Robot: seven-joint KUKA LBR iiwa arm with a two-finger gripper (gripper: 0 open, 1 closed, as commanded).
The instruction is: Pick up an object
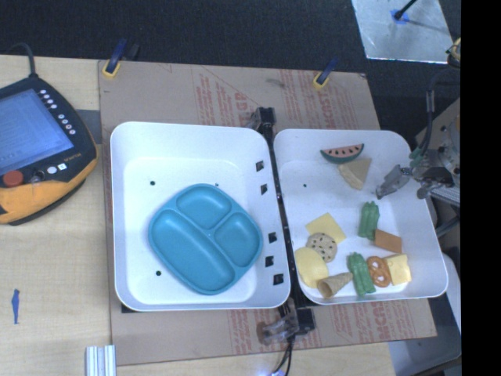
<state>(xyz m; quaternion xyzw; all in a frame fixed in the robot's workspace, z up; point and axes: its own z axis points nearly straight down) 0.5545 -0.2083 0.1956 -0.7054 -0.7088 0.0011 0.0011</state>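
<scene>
Camera view — cardboard sheet (pixel 235 92) over wooden bench (pixel 55 288), dark floor (pixel 196 14).

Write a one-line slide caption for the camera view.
Gripper poised over the right bin of toy food, near the cheese wedge; blue plate in the left bin.

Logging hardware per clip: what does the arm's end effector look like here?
Only the tip is clear: the gripper is grey metal, with slim fingers over the right bin. Behind it sits darker grey hardware with a small green-tinted part. The picture is too blurred to make out cables or markings.
</scene>
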